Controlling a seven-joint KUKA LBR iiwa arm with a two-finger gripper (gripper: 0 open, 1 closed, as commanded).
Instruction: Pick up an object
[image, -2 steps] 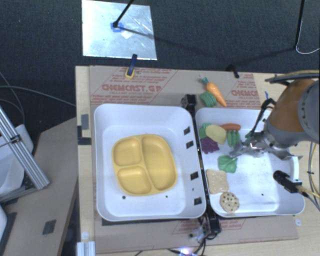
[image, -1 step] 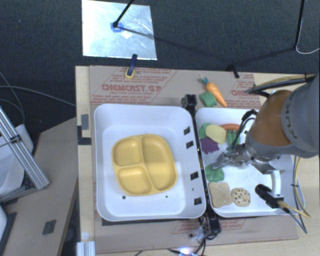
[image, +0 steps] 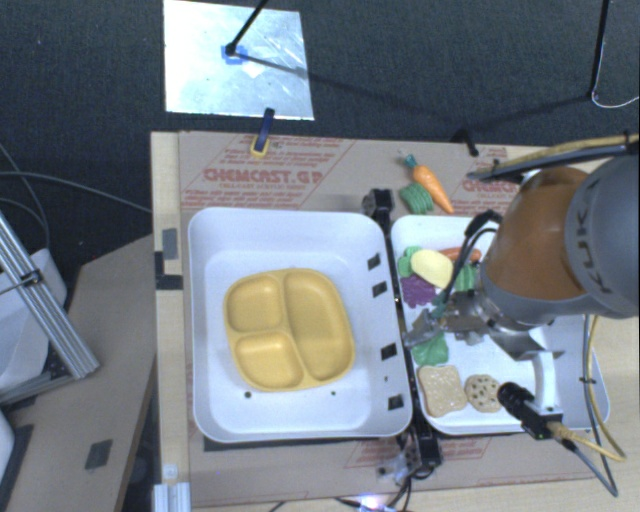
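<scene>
**A:** Grey metal and an orange band: that is the arm (image: 560, 250). Where is its gripper (image: 428, 326)?

**B:** Low over the right bin (image: 415, 228), near the wall it shares with the left bin (image: 290, 225). From this angle I cannot tell whether it is open or closed, and nothing shows clearly in its grasp.

**A:** What lies closest to it?

**B:** A green toy piece (image: 432, 351), just below the tip in the view, touching it or nearly so. I cannot say which.

**A:** And the other toys?

**B:** A purple piece (image: 416, 290) is just above the tip, with a pale yellow piece (image: 432, 267) beyond that. A toast slice (image: 441, 389) lies below the green piece, farther from the tip. A cookie (image: 482, 391) sits right beside the toast, on the arm's side.

**A:** Anything away from the tool?

**B:** A toy carrot (image: 428, 180) lies on the bench past the bin's far rim, well apart. A yellow divided plate (image: 289, 329) sits in the left bin, across the shared wall.
</scene>
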